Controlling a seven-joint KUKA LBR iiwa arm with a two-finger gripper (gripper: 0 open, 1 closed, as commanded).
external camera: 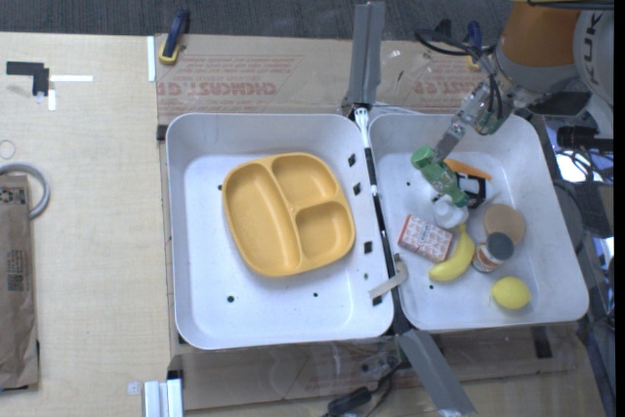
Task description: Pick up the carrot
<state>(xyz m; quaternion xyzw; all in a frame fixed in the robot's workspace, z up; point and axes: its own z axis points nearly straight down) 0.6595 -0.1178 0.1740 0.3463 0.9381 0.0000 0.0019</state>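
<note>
Fingers' state: cannot tell, too small and dark. Gripper (447, 144) angled down into right bin (547, 308), likely lining up on carrot (467, 171) just beside it; green top (433, 166) under gripper. Banana (453, 261) nearer camera.

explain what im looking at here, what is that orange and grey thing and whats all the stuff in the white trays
It is one photo from a fixed camera looking down on a bench. The grey and orange thing is a robot arm reaching in from the right; its pincer hangs above the right bin. That bin holds toy food: a carrot with green leaves, a banana, a lemon, a small patterned box and a can. The left bin holds a yellow divided plate. I see nothing in the pincer.
</note>
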